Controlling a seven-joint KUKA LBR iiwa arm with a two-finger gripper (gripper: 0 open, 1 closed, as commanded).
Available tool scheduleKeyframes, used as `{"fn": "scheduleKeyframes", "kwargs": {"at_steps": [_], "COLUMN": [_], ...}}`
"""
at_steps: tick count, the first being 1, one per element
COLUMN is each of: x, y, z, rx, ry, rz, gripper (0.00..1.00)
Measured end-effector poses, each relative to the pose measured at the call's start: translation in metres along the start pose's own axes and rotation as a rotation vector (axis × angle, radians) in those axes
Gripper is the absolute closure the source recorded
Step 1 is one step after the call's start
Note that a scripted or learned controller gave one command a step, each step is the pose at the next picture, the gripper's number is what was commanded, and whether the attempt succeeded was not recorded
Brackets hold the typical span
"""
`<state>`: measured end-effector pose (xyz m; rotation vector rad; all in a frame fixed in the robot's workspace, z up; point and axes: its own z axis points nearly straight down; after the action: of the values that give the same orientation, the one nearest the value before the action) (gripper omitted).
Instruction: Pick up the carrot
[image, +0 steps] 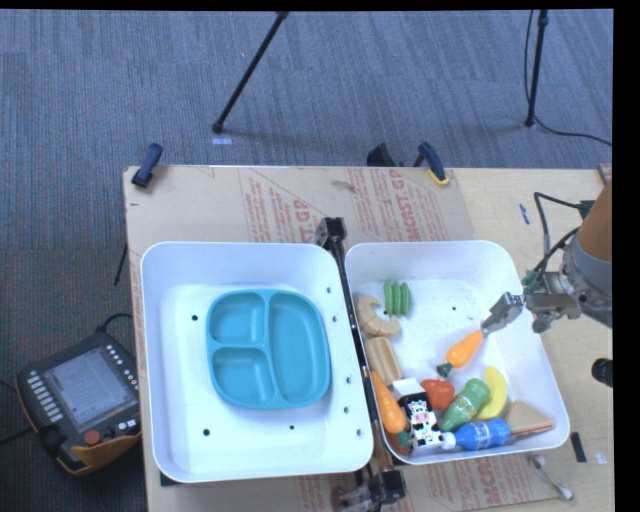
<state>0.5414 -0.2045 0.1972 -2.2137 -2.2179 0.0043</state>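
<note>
approach step: my gripper at right white bin right wall, grip state unclear; small orange plastic carrot just below-left of it, unheld. next: descend, straddle carrot, clench.

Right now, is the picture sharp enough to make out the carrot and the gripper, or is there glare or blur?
In the camera view the lighting is even and soft, with no harsh glare on the white bins; the carrot is small but distinct, orange against white; the gripper looks slightly soft, and its tip sits just above the carrot's upper end.
</note>
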Motion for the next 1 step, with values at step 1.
{"fn": "scheduleKeyframes", "kwargs": {"at_steps": [1], "x": [0.0056], "y": [0.0639], "z": [0.1076], "rx": [0.000], "ry": [0.000], "rz": [-0.106], "gripper": [0.00]}}
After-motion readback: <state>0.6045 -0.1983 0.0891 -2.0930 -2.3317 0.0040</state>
